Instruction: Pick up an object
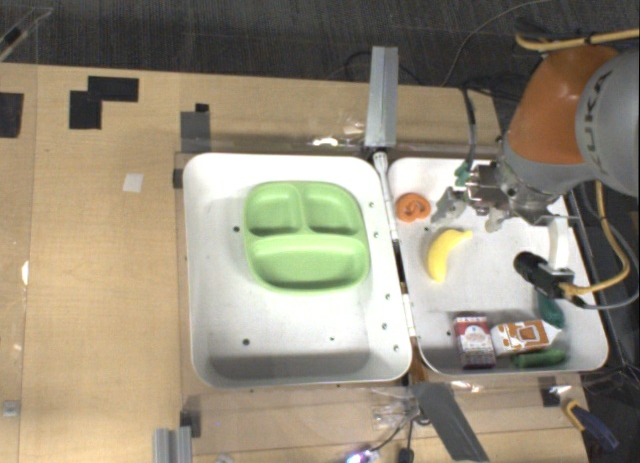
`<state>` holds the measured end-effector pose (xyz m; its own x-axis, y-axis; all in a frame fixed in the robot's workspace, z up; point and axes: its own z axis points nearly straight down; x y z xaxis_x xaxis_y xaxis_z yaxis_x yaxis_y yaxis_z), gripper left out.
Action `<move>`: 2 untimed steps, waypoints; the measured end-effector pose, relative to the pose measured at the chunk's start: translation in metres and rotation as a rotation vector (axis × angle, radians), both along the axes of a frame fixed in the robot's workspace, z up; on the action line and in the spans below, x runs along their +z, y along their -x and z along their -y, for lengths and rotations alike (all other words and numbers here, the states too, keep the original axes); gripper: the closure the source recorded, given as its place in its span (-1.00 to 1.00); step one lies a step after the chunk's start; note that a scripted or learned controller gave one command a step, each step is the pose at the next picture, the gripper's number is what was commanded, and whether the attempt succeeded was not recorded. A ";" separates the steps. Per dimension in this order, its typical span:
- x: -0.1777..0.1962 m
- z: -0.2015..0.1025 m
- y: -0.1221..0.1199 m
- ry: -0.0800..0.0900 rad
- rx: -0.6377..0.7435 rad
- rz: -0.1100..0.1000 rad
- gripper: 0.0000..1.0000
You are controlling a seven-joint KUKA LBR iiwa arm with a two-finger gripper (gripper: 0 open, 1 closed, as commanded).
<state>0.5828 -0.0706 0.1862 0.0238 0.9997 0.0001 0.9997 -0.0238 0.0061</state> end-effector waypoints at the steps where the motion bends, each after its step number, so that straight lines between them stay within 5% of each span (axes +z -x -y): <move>1: -0.091 0.028 -0.012 0.000 -0.017 -0.002 -1.00; 2: -0.094 0.020 0.016 0.002 -0.008 0.013 -1.00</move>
<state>0.5664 -0.0909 0.0918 0.0322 0.9995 -0.0012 0.9993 -0.0321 0.0189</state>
